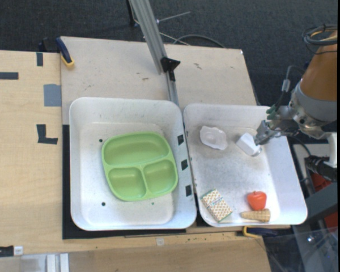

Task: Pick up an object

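The pick looks under way but not finished, as far as one can judge. The hand (pixel 264 134) is low over the right bin (pixel 283 177), near its far right side, with a small white block (pixel 247 144) touching its tip on the left. Whether the block sits between the fingers or just beside them cannot be told, nor how far the hand is open. The block seems to rest on the bin floor, so lifting remains.

Grey arm (pixel 314 103), orange band (pixel 322 75)
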Available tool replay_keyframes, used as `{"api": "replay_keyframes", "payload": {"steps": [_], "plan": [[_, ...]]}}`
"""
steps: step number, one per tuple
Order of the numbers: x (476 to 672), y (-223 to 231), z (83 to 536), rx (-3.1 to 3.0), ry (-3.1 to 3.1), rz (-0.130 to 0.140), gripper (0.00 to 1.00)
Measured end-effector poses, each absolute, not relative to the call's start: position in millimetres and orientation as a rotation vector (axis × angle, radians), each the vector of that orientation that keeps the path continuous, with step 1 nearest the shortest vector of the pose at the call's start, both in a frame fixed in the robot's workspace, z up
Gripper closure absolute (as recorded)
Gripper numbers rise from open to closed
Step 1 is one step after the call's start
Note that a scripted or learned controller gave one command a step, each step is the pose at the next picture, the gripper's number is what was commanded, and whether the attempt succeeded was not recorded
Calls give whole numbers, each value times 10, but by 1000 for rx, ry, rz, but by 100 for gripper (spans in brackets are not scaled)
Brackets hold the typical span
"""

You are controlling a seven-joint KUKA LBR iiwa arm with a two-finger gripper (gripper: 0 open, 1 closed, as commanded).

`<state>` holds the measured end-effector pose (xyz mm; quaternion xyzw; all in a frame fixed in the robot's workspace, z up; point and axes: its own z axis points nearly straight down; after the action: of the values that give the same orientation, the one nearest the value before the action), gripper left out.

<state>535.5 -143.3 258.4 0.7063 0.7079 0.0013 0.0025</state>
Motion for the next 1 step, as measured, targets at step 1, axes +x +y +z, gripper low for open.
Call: {"api": "replay_keyframes", "payload": {"steps": [1], "plan": [[5202, -854, 2468, 2217, 2230, -1, 100]]}}
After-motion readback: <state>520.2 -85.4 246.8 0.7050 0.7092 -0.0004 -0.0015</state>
